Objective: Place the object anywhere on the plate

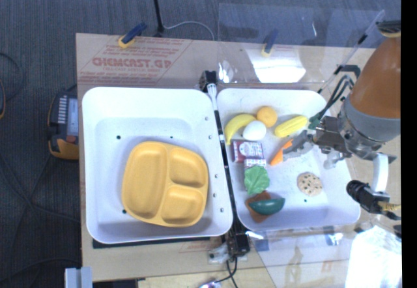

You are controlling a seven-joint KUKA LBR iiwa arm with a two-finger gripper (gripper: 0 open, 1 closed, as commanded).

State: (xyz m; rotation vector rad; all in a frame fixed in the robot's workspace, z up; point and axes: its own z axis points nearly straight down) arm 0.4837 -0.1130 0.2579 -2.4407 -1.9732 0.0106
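A yellow plate [166, 182] with three compartments lies in the left bin [104, 124], with nothing on it. My gripper [302, 143] hangs over the middle of the right bin [339, 208], reaching in from the right. Its tip is beside a small orange carrot [279, 153] and just below a yellow corn cob [290, 125]. Nothing can be seen held in it. A cookie [309, 183] lies on the bin floor below the gripper.
The right bin also holds a banana [238, 125], a white egg [255, 131], an orange [266, 115], a red carton [249, 150], a green lettuce leaf [257, 178] and a dark green and brown piece [266, 204]. A ridge [221, 163] divides the bins.
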